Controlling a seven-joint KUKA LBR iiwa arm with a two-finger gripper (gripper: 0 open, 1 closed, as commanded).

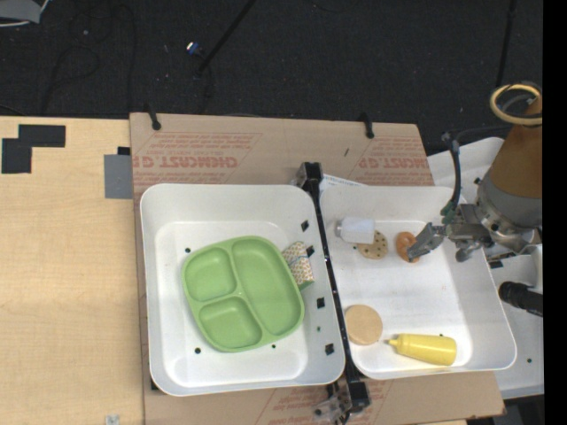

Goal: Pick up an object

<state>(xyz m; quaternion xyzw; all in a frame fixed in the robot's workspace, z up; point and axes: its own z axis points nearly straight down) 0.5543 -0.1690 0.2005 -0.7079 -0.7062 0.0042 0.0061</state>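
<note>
Camera view takes in two shallow white bins side by side, and the black divider point(323, 273) between them serves as the landmark for everything else. Left of the divider lies the left bin point(168, 228), and most of its floor is covered by a green three-compartment plate point(241, 292). A small patterned scrap point(299, 264) sits between that plate and the divider, almost touching both.

Right of the divider is the right bin point(461, 312), which holds the likely candidates for a pick. The arm point(518, 162) reaches in over this bin's far side, well away from the divider, with its gripper point(447, 240) low over the bin's upper right part. Its two fingers stand apart with nothing between them, so it is released and holds nothing.

A yellow squeeze bottle point(425, 348) lies on its side near the bin's front edge. A round tan disc point(363, 323) lies flat just right of the divider, beside the bottle's tip. Higher up, a small white object point(357, 230) rests close to the divider, with a speckled cookie-like piece point(375, 245) touching it. A small orange-brown lump point(407, 244) sits just beside the left fingertip.

That lump looks like the nearest target. My worry is that one finger comes down on it rather than astride it and nudges it toward the cookie-like piece, so the fingers close on air. The flat disc would be harder still to grip.
</note>
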